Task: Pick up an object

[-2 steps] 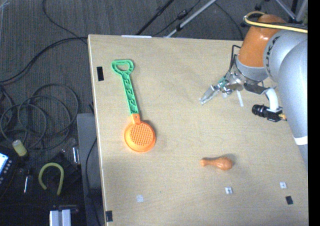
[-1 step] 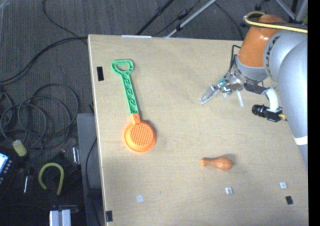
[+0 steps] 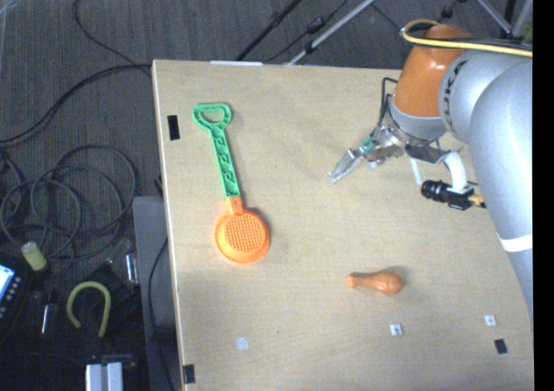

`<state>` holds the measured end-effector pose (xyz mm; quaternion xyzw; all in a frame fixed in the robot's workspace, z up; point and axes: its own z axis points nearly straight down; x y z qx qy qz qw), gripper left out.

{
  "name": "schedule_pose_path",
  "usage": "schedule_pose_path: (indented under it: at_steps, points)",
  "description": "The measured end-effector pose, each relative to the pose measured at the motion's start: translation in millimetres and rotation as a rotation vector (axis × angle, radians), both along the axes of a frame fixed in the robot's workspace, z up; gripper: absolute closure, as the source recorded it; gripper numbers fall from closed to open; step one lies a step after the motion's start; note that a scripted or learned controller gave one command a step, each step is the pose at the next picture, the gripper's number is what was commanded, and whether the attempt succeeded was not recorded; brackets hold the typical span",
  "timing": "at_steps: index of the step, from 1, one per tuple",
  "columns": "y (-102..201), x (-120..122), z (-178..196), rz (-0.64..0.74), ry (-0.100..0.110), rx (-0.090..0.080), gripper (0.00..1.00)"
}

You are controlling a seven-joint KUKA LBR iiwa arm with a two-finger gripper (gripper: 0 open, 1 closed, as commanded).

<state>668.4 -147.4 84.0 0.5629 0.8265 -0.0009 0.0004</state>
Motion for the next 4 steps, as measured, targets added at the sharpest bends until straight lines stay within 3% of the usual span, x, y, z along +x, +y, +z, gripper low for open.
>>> schedule_pose_path:
  at_steps: [1, 2, 3, 4]
  points:
    - [1, 0, 9, 0.000, -0.001, 0.000, 1.00]
    - [1, 0, 9, 0.000, -0.001, 0.000, 0.00]
    - [43, 0, 0, 0.030, 0.000, 0.001, 0.00]
    - [-2, 0, 0, -0.325, 0.000, 0.000, 0.00]
